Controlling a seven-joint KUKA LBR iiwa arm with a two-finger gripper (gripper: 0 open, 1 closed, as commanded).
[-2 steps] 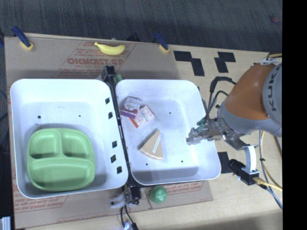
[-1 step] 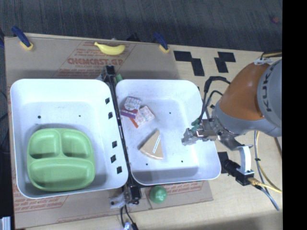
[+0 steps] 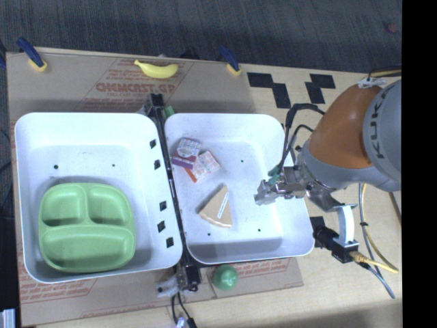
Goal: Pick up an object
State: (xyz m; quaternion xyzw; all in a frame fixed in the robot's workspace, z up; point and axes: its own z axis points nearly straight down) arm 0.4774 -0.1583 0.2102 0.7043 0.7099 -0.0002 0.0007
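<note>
In the right bin (image 3: 266,241) lie a tan wedge-shaped piece (image 3: 218,208), a small clear packet with orange contents (image 3: 204,165) and a purple-and-clear wrapped item (image 3: 185,149). My gripper (image 3: 265,194) hangs over the right side of that bin, to the right of the wedge and apart from it. Nothing shows between its fingers. The grey arm with its orange band (image 3: 348,132) reaches in from the right.
The left bin (image 3: 27,142) holds a green divided tray (image 3: 86,225). A yellow banana (image 3: 156,67) lies on the cardboard behind the bins. A green ball (image 3: 224,277) sits in front of the right bin. Cables trail at the right.
</note>
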